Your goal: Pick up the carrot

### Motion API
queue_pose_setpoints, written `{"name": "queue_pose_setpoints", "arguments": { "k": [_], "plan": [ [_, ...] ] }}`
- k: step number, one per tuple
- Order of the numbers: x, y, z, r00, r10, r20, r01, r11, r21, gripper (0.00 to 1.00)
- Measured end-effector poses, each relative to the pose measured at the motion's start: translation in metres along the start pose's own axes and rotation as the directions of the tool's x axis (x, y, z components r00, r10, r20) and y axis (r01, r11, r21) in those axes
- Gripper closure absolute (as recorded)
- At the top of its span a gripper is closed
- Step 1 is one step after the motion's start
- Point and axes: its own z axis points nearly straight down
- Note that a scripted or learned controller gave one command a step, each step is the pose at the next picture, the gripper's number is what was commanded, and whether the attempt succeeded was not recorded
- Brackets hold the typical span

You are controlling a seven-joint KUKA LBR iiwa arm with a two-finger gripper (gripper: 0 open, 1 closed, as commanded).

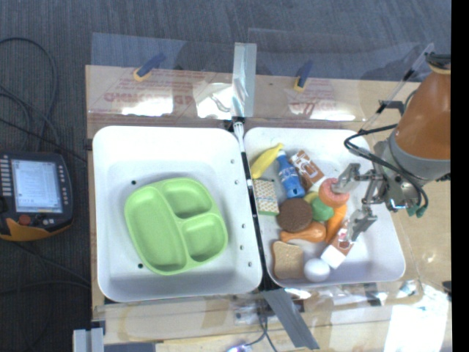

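The carrot (337,218), orange with a green top (322,210), lies in the right bin (381,266) among a pile of toy food. My gripper (357,198) hangs over the bin's right part, just to the right of the carrot. Its two fingers are spread: one fingertip (349,174) is near a red-pink disc (335,190), the other (362,221) is beside the carrot's lower end. Nothing shows clamped between them, and the gripper stands open. Whether a finger touches the carrot, I cannot tell.
Around the carrot lie a banana (265,160), a blue bottle (289,179), a brown packet (308,167), a brown cookie (294,215), an orange piece (305,233), bread (289,259), a white egg (316,270) and a small carton (335,255). The left bin (110,270) holds a green divided plate (176,224).
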Motion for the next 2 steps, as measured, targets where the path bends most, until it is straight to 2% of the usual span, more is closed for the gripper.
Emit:
{"name": "queue_pose_setpoints", "arguments": {
  "k": [1,2],
  "plan": [
    [-0.020,-0.020,0.108,0.997,0.072,0.024,-0.072,0.997,0.003,0.00],
    [-0.069,-0.032,0.127,0.997,0.072,0.028,-0.072,0.997,0.005,0.00]
  ]
}}
